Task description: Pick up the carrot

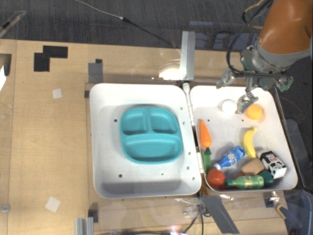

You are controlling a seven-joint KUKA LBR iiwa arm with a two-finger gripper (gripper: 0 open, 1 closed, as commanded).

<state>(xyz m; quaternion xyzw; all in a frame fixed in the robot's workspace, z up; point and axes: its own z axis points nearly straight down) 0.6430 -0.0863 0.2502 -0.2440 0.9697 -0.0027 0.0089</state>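
The carrot (204,133) is a small orange cone lying against the left wall of the right bin (274,106), pointed end toward the back, with a green stalk below it. My gripper (246,101) hangs over the back of that bin, between a white ball (228,105) and an orange fruit (255,112). It stands up and to the right of the carrot, well apart from it, and nothing shows in its grasp.
Toward the right bin's front lie a banana (250,142), a blue packet (231,157), a brown lump (252,167), a black-and-white carton (272,164), a green bottle (247,181) and a red fruit (215,178). The left bin (105,106) holds a teal divided plate (150,133).
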